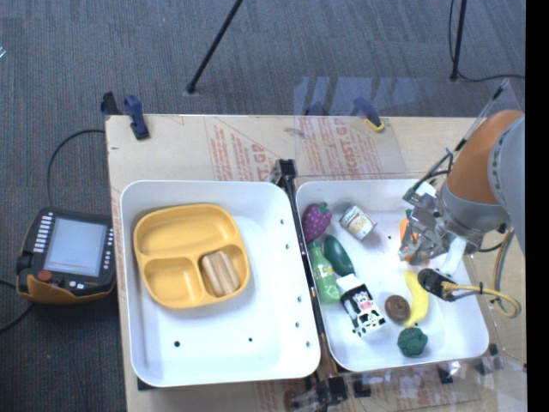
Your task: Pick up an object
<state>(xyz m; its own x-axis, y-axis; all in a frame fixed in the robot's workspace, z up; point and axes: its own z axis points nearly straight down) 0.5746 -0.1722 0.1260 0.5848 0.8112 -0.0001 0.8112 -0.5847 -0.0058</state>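
My gripper (421, 235) is low in the right bin (474, 320), near its right wall, with the grey arm and its orange band (480, 166) coming in from the right. A small orange object (409, 250) lies right beside the gripper's tip, partly hidden by it. Just below lie a yellow banana (417, 299), a brown round cookie (396, 307) and a green broccoli (412, 342). Further left are a cow-patterned carton (364, 310), a green bottle (323, 273), a dark green vegetable (338, 255), purple grapes (316, 221) and a small can (357, 222).
The left bin (214, 350) holds a yellow divided plate (184, 226) with a brown bread roll (220, 272) in its right compartment. A black divider (296, 221) runs between the bins. A yellow cable (480, 292) hangs by the wrist.
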